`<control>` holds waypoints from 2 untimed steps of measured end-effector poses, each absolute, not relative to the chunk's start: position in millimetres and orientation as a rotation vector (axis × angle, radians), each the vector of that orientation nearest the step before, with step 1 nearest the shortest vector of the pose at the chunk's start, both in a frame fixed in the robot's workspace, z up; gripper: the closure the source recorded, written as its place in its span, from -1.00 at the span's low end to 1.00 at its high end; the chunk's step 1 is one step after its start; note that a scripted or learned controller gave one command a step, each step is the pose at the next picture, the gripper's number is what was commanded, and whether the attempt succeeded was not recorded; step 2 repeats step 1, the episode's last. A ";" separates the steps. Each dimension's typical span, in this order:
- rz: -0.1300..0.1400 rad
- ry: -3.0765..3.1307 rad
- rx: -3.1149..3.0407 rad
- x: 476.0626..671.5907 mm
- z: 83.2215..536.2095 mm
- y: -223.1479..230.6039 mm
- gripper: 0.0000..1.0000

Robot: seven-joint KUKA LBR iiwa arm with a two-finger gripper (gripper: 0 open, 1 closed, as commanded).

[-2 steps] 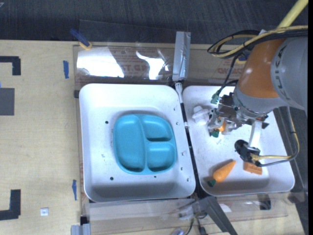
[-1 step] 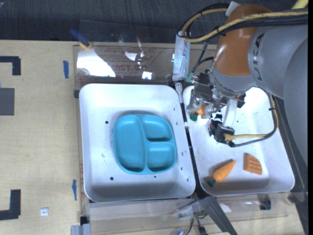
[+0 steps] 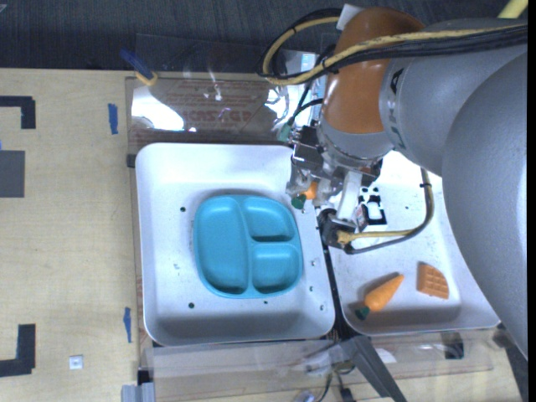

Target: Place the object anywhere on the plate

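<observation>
Wooden bench (image 3: pixel 67 249), two white bins (image 3: pixel 159 224), dark floor (image 3: pixel 126 7)

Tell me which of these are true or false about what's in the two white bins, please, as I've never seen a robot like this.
1. The blue plate lies in the left bin. True.
2. The plate has a single undivided well. False: ridges split it into three compartments.
3. A toy carrot lies on the plate. False: it lies in the right bin, apart from the plate.
4. A waffle-like orange piece lies beside the carrot in the right bin. True.
5. The gripper hangs near the plate's upper right corner, with something small and orange at its tip. True, though whether it is gripped is unclear.
</observation>
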State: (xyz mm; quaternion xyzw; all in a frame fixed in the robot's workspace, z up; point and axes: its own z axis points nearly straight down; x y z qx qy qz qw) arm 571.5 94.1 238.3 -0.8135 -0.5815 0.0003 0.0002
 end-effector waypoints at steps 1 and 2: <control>0.001 -1.824 -2.559 571.8 238.8 92.7 -1.00; 0.001 -1.824 -2.559 571.8 238.8 92.7 -1.00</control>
